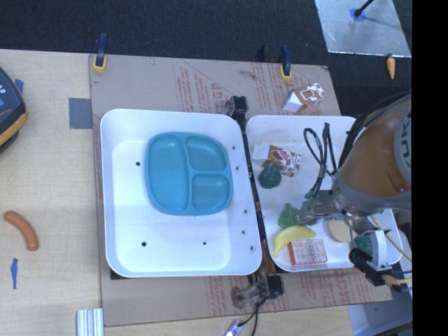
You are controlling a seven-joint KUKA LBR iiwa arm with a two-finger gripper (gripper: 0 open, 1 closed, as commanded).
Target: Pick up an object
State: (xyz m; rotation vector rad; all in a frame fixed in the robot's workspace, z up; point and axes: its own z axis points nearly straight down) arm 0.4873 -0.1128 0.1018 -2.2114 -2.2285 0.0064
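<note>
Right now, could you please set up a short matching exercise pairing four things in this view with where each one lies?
Things:
1. blue divided plate
2. banana
3. sausage
4. small carton

Places:
A. on the cardboard beyond the right bin
B. in the left bin
C. on the bare bench at far left
D. in the right bin, near its front edge

Pairs: 1-B, 2-D, 3-C, 4-A
</note>
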